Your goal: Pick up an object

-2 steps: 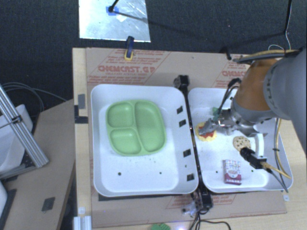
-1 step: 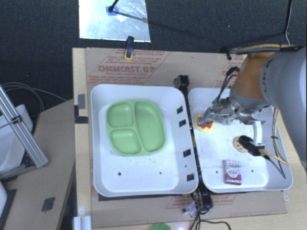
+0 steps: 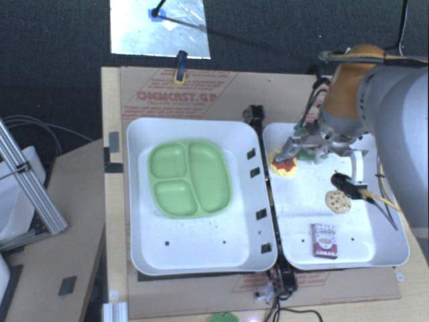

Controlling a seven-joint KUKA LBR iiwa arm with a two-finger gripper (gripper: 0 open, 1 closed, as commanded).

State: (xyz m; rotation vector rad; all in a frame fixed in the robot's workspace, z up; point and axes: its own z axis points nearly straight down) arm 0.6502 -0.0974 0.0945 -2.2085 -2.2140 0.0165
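In the right bin, a small yellow and red toy food piece lies near the upper left corner. My gripper is low over it, right at its top edge, and partly covers it. A bit of something green shows just to the right, under the gripper. A round brown cookie lies in the middle of the bin. A small red box lies near the front wall.
The left bin holds a light green divided plate. A black-clipped divider runs between the two bins. The grey arm fills the upper right, over the right bin's far side.
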